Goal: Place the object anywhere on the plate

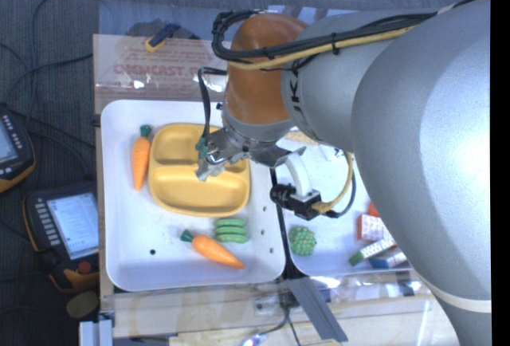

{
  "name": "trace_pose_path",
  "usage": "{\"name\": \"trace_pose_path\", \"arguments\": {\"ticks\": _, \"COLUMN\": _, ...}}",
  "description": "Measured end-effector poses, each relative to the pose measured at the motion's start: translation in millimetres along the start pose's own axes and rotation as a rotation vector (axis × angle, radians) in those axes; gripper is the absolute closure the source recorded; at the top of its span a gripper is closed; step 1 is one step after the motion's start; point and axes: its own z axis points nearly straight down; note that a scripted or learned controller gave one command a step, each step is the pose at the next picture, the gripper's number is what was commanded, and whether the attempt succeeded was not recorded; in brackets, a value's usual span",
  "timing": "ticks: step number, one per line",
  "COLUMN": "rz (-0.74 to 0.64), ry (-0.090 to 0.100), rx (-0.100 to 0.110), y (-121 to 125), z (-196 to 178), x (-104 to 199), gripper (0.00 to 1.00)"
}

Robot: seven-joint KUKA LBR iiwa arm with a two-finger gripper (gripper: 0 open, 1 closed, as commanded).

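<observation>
A yellow plate (191, 186) with two compartments lies in the left bin (119, 257). My gripper (209, 163) hangs over the plate's right part, near the ridge between the compartments. Its metal tip looks small and blurred from above, with a bit of green showing at its top. One orange carrot (140, 163) lies just left of the plate. A second carrot (212, 249) lies in front of the plate, beside a green pod-like piece (231, 230).
The right bin (335, 265) holds a green bumpy ball (302, 240), a red and white box (370, 226) and a marker (373, 253). My arm covers most of that bin. A cable with a black connector (295, 199) hangs over the divide between the bins.
</observation>
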Motion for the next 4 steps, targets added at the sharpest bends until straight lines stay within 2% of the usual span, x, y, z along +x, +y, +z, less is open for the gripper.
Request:
{"name": "trace_pose_path", "arguments": {"ticks": 1, "rz": 0.016, "ry": 0.0, "rx": -0.002, "y": 66, "z": -21, "x": -33, "gripper": 1.0}}
{"name": "trace_pose_path", "arguments": {"ticks": 2, "rz": -0.063, "ry": -0.001, "rx": -0.002, "y": 10, "z": -31, "x": 6, "gripper": 1.0}}
{"name": "trace_pose_path", "arguments": {"ticks": 3, "rz": -0.05, "ry": 0.001, "rx": 0.0, "y": -6, "z": 79, "x": 16, "gripper": 1.0}}
{"name": "trace_pose_path", "arguments": {"ticks": 4, "rz": 0.07, "ry": 0.001, "rx": -0.001, "y": -66, "z": -18, "x": 4, "gripper": 1.0}}
